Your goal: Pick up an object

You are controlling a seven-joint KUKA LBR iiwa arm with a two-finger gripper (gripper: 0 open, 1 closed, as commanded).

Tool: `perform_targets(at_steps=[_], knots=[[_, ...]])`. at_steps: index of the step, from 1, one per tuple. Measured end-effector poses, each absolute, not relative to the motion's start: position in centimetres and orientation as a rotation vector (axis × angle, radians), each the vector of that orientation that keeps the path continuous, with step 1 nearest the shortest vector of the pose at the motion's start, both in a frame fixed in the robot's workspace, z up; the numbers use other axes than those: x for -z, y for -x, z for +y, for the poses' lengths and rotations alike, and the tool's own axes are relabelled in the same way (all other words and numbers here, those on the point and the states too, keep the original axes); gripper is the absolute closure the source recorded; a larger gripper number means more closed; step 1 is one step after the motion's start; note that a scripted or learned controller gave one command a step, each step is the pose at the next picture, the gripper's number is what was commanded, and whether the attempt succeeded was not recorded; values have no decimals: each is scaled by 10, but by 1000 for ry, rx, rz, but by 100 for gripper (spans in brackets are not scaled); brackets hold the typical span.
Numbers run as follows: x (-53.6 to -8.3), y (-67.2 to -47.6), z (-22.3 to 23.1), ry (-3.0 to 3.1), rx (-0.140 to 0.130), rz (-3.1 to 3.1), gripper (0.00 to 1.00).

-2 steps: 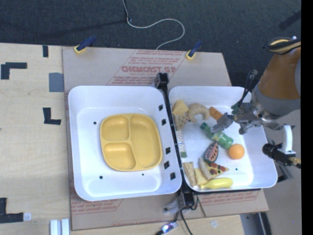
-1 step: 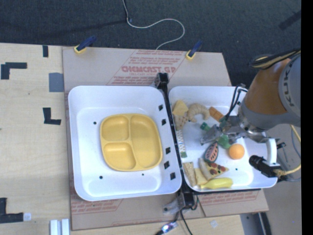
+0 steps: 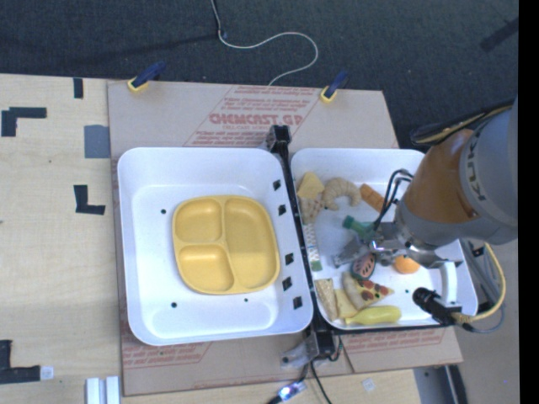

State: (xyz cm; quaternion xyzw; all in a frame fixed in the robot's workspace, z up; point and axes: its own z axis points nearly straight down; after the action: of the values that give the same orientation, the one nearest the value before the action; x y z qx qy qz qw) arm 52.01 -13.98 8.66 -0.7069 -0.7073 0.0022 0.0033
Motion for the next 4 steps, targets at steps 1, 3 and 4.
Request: perform_targets(at_steps=[1,3,4], knots=[[-85,-520,-140,2221,-1,-2222,0],[-156,-519,-134,2221,3,-2225,100],[-219,-517,-132,2222,4,-2226,100]])
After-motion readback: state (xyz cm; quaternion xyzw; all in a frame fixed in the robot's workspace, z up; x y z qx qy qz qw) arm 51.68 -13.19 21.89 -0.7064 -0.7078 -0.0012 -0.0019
